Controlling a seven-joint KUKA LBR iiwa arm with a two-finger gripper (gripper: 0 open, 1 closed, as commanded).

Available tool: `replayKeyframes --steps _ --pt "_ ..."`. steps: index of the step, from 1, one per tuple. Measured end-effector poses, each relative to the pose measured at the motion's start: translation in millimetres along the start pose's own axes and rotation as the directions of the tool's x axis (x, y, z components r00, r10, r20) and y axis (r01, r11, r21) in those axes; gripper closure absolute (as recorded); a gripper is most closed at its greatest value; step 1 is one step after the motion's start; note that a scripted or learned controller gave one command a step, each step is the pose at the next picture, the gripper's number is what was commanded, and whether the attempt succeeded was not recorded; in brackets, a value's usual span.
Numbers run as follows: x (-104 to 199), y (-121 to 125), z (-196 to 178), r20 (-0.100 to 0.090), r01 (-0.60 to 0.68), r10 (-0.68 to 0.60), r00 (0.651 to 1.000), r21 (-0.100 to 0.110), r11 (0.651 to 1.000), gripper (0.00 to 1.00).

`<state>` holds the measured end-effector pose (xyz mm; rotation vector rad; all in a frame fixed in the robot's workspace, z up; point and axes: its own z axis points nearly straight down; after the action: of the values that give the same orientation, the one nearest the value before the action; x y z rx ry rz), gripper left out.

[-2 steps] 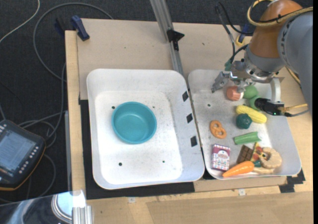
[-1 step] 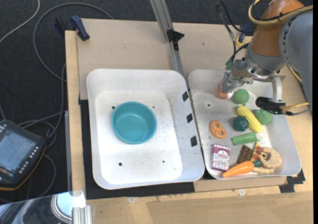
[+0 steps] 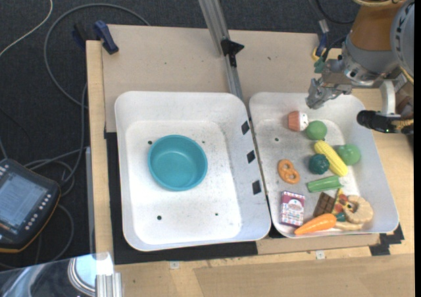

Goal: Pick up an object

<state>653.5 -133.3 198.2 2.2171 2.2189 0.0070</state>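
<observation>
Gripper point(image 3: 320, 98) hangs over the far edge of the right bin point(image 3: 385, 187), just above the white floor, with nothing between its fingers; how wide they stand I cannot tell from this angle. My reading is that the task is at the approach step, with no object picked yet.

Working from the near edge outward, the right bin holds an orange toy carrot point(image 3: 316, 224) against the near wall, with a small pink-and-white box point(image 3: 292, 207) just beside it and a brown chocolate-like bar point(image 3: 324, 203) and a tan cookie-like piece point(image 3: 356, 211) close by. Past them lie a green pod-shaped piece point(image 3: 323, 184), an orange pretzel point(image 3: 287, 170), a dark teal ball point(image 3: 319, 164), a yellow corn cob point(image 3: 330, 157) and a bright green piece point(image 3: 349, 154). Farther still sit a round green toy point(image 3: 316, 130) and, touching it, a small orange-and-white mushroom-like toy point(image 3: 297, 120), which is the item nearest the gripper.

The left bin point(image 3: 131, 118) carries a teal bowl point(image 3: 177, 162), well apart from the arm point(image 3: 381, 19).

Judging from the layout, the mushroom-like toy or the round green toy is the likely target. The next move calls for a short shift toward the near side, centring over one toy, then a straight descent with the fingers spread to either side of it. Since those two toys touch, a finger could land between them and nudge one away, so a clean line matters.
</observation>
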Motion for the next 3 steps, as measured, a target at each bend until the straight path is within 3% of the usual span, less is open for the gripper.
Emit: replayKeyframes --steps 1,2,3 --pt "0.2 2.1 -43.9 0.001 0.001 -0.001 1.0 -0.003 1.0 1.0" --pt "0.9 0.9 -7.1 -0.005 0.0 0.001 1.0 0.021 1.0 1.0" --pt "44.8 -29.1 -21.0 -0.008 0.003 -0.003 1.0 0.022 1.0 1.0"
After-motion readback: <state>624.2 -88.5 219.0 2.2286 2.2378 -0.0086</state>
